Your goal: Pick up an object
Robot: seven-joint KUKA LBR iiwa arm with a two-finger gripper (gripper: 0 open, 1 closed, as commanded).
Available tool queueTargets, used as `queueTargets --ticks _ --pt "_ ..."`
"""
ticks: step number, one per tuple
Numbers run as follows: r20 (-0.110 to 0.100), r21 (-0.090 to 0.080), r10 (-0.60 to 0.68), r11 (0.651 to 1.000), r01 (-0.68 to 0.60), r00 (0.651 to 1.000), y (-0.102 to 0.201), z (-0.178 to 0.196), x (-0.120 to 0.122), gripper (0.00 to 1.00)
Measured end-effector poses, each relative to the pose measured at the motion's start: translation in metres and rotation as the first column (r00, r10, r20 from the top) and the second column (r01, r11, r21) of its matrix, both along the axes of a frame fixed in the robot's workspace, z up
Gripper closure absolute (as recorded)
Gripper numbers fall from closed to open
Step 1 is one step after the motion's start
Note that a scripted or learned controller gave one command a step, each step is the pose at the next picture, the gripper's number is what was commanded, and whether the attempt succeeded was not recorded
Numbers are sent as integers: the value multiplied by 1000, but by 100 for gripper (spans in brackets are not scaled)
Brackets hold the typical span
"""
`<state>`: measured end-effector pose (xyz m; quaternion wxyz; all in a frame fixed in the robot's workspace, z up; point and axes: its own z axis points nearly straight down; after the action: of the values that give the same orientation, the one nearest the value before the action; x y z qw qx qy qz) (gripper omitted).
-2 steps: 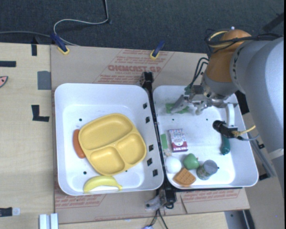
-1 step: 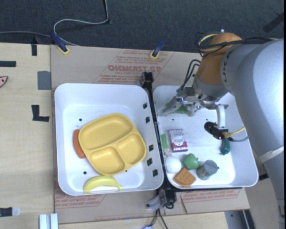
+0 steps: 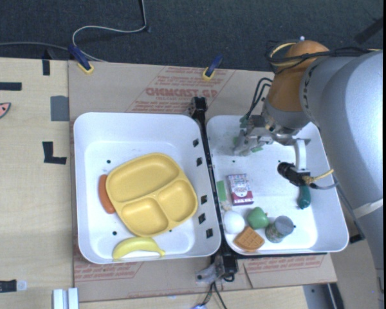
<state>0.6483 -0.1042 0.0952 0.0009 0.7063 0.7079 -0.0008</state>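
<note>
My gripper (image 3: 246, 145) hangs over the far left part of the right bin (image 3: 328, 237), above bare white floor. I see nothing in its grasp. Nearer the front of that bin lie a small red, white and green box (image 3: 239, 189), a white egg (image 3: 233, 222), a green round piece (image 3: 258, 217), a grey can (image 3: 281, 228) and an orange waffle-like piece (image 3: 249, 239). A small teal thing (image 3: 304, 201) sits by the right wall.
The left bin (image 3: 90, 134) holds a yellow divided plate (image 3: 152, 192), an orange-red piece (image 3: 105, 194) at the plate's left edge and a banana (image 3: 137, 248) at the front. A black divider (image 3: 203, 153) separates the bins. The arm (image 3: 347, 114) covers the right side.
</note>
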Motion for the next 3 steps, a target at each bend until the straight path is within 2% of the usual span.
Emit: queueTargets --ticks 1,2,3 --pt "0 0 0 1000 0 1000 0 0 0 0" --pt "-1 1 0 1000 0 1000 0 9 0 100" --pt "-1 0 1 1000 -1 1000 0 9 0 0"
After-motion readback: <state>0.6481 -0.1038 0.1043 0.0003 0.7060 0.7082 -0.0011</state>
